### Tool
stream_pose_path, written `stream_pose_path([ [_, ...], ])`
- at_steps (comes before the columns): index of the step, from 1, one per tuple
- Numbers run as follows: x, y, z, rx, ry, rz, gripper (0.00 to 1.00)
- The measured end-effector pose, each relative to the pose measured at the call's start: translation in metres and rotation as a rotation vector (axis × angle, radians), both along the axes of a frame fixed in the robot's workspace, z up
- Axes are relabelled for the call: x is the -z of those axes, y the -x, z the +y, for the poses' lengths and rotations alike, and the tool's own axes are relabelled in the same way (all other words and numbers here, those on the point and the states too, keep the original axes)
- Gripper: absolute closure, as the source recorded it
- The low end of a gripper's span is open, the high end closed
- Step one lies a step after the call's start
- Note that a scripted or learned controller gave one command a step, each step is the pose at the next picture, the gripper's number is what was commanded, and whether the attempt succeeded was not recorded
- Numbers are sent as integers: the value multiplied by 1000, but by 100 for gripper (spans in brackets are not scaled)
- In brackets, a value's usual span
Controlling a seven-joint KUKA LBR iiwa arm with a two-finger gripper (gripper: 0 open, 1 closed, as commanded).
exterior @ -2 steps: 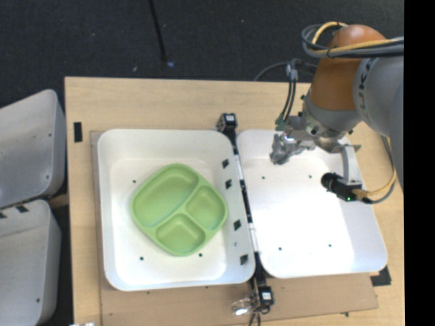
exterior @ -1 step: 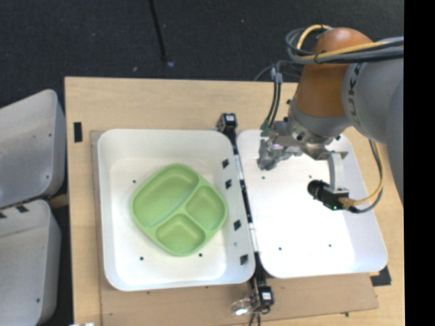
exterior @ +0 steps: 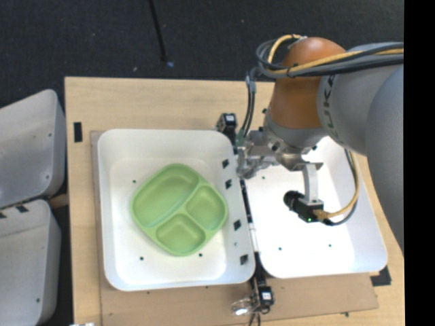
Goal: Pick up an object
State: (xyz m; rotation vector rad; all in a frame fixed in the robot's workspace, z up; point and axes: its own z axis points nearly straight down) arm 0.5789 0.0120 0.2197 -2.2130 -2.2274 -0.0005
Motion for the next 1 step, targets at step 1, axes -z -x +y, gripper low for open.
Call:
stream_pose_path([
  [1,-15,27,45,0,0,0,100],
])
